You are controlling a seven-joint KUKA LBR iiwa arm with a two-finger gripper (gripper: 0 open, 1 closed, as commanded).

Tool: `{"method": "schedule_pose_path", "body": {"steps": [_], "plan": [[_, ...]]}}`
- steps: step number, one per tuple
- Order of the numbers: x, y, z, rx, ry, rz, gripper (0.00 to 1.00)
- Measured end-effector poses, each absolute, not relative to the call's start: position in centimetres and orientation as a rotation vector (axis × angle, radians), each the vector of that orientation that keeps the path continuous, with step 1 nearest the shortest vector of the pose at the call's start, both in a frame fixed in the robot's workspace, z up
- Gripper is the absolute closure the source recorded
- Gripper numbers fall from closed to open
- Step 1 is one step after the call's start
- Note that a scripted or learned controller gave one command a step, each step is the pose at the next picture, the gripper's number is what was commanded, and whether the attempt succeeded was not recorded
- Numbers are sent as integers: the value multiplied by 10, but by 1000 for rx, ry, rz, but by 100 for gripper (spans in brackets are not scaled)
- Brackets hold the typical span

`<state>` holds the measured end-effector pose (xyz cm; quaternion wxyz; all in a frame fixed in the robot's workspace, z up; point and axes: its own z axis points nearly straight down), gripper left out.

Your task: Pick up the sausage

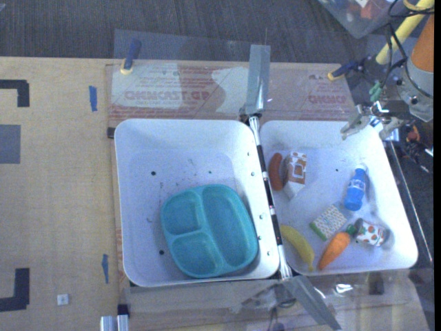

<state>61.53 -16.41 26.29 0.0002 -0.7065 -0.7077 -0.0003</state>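
Sausage: short reddish-brown sausage (276,171), lying lengthwise in the right white bin (324,133), close against its left wall, near the far left corner.
Beside it: small white and orange carton (297,167), touching or just beside the sausage on its right.
Gripper: metal two-finger gripper (360,123) hangs over the far right corner of the right bin, well apart from the sausage; fingers look spread, nothing between them.
Other contents, right bin: blue plastic bottle (355,189) toward the right wall; green patterned box (329,221), orange carrot (333,249) and yellow banana (298,245) along the near edge.
Left bin (138,157): teal three-compartment tray (208,230) toward the near right corner.
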Motion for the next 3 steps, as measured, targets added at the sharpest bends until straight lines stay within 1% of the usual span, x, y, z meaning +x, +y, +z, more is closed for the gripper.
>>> {"method": "schedule_pose_path", "body": {"steps": [1, 2, 3], "plan": [[616, -164, 274, -2221, -2227, -4, 100], [599, -154, 90, -2466, -1948, -2, 100], [656, -95, 88, -2255, -2197, -9, 100]]}}
